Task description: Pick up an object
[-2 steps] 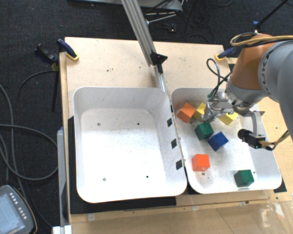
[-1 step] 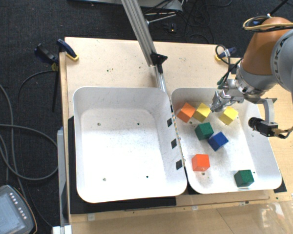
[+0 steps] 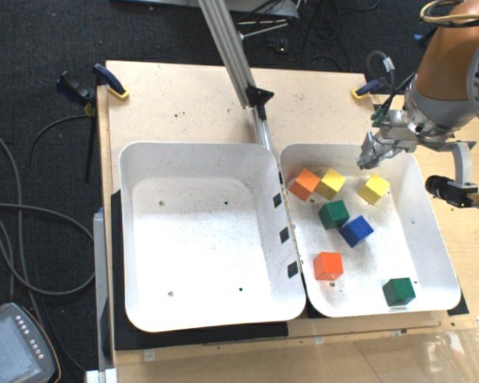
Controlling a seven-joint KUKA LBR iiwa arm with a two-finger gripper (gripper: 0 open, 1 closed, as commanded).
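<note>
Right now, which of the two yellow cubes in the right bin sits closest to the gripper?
The yellow cube lying alone, just below the gripper. The other yellow cube lies farther left, touching an orange cube.

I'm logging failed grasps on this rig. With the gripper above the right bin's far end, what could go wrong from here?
1. The orange block and a yellow block touch; closing on one may push the other or grab both.
2. The other yellow block, nearest the gripper, sits tilted, so it could slip out.
3. The green block and blue block sit close together, leaving little finger room.
</note>
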